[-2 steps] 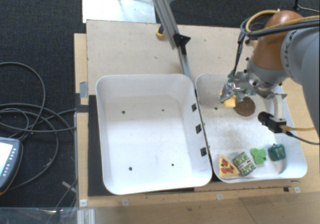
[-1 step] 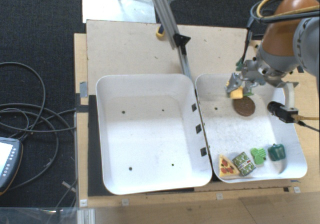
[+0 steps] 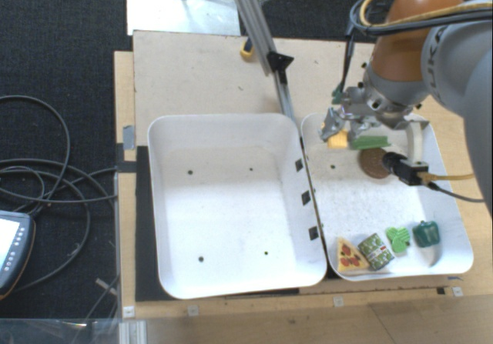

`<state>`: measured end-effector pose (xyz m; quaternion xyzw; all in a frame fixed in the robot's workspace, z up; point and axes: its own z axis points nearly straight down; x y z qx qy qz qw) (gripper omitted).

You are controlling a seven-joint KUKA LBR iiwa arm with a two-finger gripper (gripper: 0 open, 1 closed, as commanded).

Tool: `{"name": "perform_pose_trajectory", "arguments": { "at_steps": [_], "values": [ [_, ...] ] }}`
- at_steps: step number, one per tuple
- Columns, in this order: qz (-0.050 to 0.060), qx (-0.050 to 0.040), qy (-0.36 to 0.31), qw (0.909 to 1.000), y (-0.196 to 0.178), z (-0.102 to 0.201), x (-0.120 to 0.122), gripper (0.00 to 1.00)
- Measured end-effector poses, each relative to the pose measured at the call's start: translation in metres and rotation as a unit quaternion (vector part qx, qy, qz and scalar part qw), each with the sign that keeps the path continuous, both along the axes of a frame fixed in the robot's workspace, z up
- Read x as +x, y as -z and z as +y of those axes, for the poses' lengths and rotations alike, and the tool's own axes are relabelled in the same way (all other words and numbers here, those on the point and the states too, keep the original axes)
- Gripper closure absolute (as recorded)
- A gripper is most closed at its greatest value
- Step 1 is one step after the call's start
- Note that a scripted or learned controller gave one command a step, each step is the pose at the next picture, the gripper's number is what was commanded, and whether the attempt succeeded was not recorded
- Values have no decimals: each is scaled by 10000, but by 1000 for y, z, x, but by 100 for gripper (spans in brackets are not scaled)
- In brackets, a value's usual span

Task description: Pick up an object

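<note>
A pale bench (image 3: pixel 200 73) on dark carpet carries two white bins, and the gripper (image 3: pixel 337 128) sits low in the far corner of the right bin (image 3: pixel 454 250). A yellow piece (image 3: pixel 337 141) shows right at its tip, with a green block (image 3: pixel 370 141) and a brown disc (image 3: pixel 376 163) just beside; whether anything is gripped I cannot tell. Near the opposite rim, well apart from the gripper, lie a pizza slice toy (image 3: pixel 350 255), a green patterned block (image 3: pixel 376 251), a light green piece (image 3: pixel 398 238) and a dark green piece (image 3: pixel 426 234), likely left where they fell.

Both white bins (image 3: pixel 231 135) looked like smooth, faintly glossy plastic. The worktop (image 3: pixel 192 73) behind the hand (image 3: pixel 339 123) was matt, pale board, perhaps wood. The hand itself appeared bare grey metal. The orange band (image 3: pixel 412 27) above it had a dull satin sheen.
</note>
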<state>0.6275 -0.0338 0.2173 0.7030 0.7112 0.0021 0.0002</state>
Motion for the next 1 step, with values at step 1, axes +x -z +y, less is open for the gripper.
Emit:
{"name": "perform_pose_trajectory", "arguments": {
  "at_steps": [1],
  "values": [
    [13, -3, 5, 10000, 5, 54, -3, 100]
  ]
}}
